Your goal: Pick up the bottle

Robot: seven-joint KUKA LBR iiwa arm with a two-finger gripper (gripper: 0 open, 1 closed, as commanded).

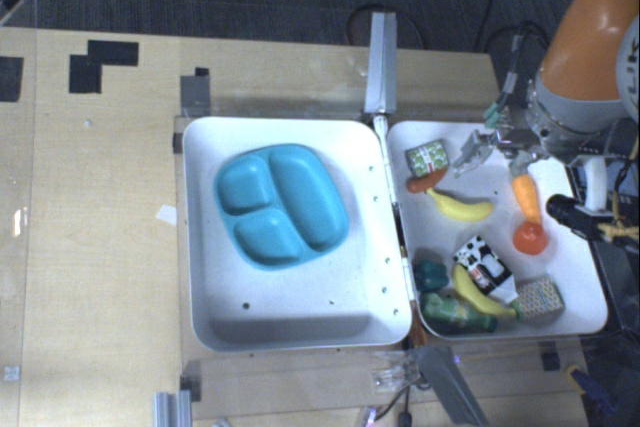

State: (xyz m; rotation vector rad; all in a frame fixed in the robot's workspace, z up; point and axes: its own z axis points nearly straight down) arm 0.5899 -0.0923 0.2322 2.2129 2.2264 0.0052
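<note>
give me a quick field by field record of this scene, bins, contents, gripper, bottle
left bin: white bin holding a blue divided plate
right bin: white bin with mixed small items
right bin contents: two bananas, carrot, small green box, black and white box, sponge-like block
bottle: dark green bottle lying at the near left corner of the right bin, partly under a banana
gripper: gripper over the far part of the right bin, nothing between its fingers, apart from the bottle
task state: bottle not yet picked up
</note>
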